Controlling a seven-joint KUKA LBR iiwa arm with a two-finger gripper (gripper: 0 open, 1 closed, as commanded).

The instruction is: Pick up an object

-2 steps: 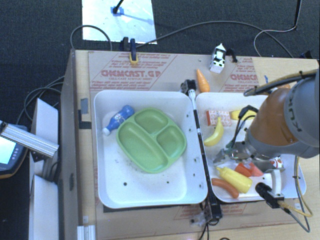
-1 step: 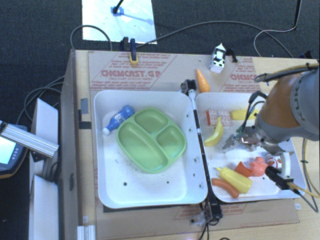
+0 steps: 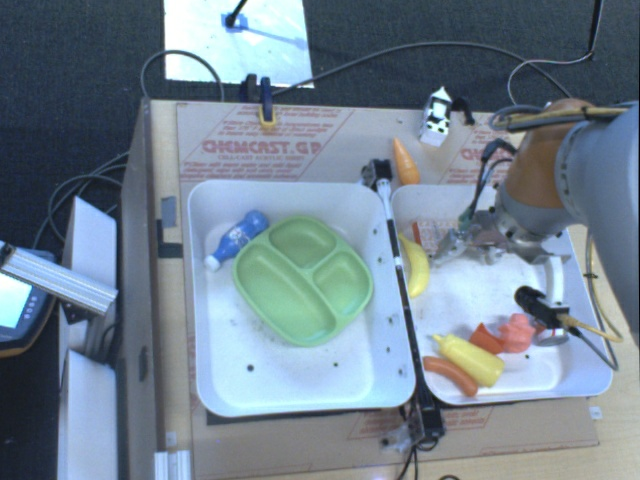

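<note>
A small black-and-white figurine (image 3: pixel 437 116), possibly a cow, stands behind the bins (image 3: pixel 300 393).

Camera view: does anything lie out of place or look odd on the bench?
Yes. An orange carrot-shaped toy and a small black-and-white figure lie on the bench behind the bins, not inside one. The banana leans against the divider edge of the right bin. The green plate sits askew in the left bin.

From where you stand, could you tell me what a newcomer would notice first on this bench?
The big green divided plate in the left bin stands out first, with a blue and white bottle lying beside it at upper left. Next, the grey arm reaching over the right bin, where a yellow banana lies against the divider and small orange, pink and yellow toys cluster at the front.
</note>
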